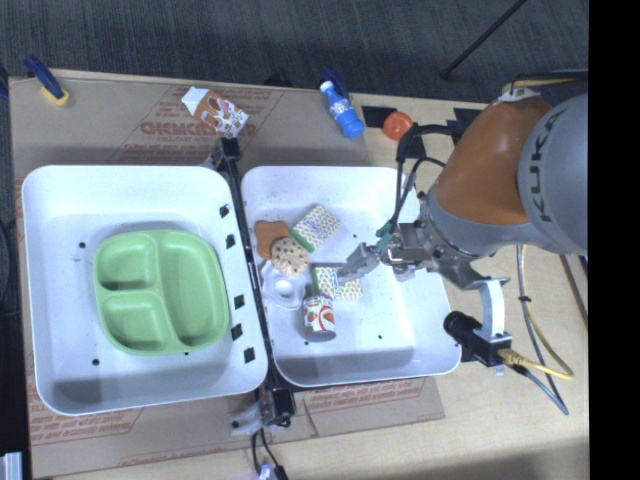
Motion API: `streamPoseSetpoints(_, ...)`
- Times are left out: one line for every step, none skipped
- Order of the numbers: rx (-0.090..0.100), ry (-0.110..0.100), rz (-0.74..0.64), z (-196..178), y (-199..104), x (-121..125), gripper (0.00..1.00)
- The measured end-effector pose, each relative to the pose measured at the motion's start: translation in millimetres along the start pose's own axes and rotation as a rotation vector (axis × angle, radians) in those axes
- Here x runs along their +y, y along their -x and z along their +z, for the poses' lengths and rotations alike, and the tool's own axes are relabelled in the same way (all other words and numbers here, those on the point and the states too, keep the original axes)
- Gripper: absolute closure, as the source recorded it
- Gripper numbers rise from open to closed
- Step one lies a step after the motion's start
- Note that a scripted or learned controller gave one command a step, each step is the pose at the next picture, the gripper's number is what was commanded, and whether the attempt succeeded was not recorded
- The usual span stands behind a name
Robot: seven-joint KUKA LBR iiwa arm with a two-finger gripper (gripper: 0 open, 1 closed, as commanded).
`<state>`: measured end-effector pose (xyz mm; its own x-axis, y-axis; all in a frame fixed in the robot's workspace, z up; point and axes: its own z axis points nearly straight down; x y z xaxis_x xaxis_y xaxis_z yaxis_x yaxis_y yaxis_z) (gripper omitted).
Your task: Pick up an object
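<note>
The right bin (400, 340) holds several small items. A checkered packet (317, 225) lies near its middle, with a brown piece (268, 233) and a speckled cookie (290, 256) to its left. Below them sit a white cup-like piece (285, 289), a red and white can (319, 317) and a green patterned packet (333, 282). My gripper (356, 262) reaches in from the right, low over the upper right edge of the green patterned packet. Nothing is visibly lifted.
The left bin (60, 208) bears a green divided plate (160, 290). Behind the bins on the cardboard lie a blue bottle (343, 111), an orange cap (398, 124), a snack packet (215, 112) and a blue clip (45, 80). Cables hang by the arm at the right.
</note>
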<state>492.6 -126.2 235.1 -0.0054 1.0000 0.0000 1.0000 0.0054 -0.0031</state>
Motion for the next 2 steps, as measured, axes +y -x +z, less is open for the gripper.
streamPoseSetpoints(0.0,-0.002,0.0,53,64,-17,0.0)
streamPoseSetpoints(-0.002,0.009,-0.002,139,68,81,0.0)
